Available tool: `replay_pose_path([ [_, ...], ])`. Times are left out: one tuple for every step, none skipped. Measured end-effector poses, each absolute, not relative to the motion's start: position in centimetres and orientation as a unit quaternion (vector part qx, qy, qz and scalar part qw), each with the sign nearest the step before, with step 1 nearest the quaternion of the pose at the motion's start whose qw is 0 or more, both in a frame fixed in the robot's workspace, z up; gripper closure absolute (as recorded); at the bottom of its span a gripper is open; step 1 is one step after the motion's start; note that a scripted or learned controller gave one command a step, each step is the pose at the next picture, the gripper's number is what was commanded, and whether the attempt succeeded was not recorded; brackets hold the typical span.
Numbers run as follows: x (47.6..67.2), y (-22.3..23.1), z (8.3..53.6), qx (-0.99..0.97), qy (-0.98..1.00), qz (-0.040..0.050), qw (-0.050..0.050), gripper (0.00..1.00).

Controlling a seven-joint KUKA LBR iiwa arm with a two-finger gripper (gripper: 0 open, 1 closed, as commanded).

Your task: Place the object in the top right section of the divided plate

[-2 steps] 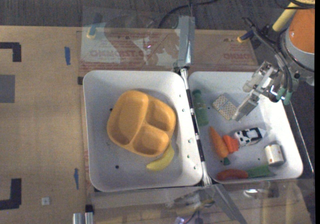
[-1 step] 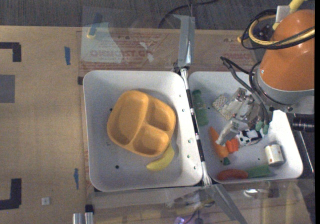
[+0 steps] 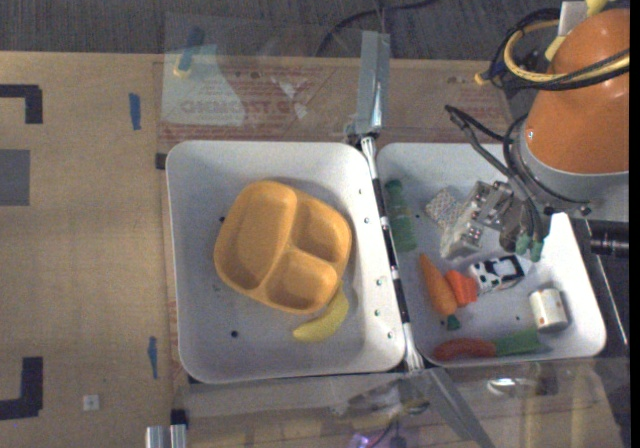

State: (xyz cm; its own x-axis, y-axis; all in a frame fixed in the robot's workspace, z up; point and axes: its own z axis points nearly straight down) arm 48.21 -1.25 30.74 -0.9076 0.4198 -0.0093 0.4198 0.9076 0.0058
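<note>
An orange divided plate lies tilted in the left bin, with nothing in its three sections. A yellow banana rests against the plate's lower right rim. My gripper hangs over the middle of the right bin, just above a black-and-white toy and close to a carrot and a small orange-red piece. I see nothing held in it from this angle.
The right bin also holds a green cucumber by its left wall, a crinkled silver packet, a white cylinder, a red pepper and a green piece. A metal divider separates the bins.
</note>
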Motion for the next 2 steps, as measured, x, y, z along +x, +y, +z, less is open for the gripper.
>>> replay_pose_path([
  [48.0, 3.6, 22.0, -0.006, 1.0, 0.0008, 0.001, 1.0],
  [52.1, 17.1, 19.0, -0.005, 1.0, 0.0017, 0.003, 1.0],
])
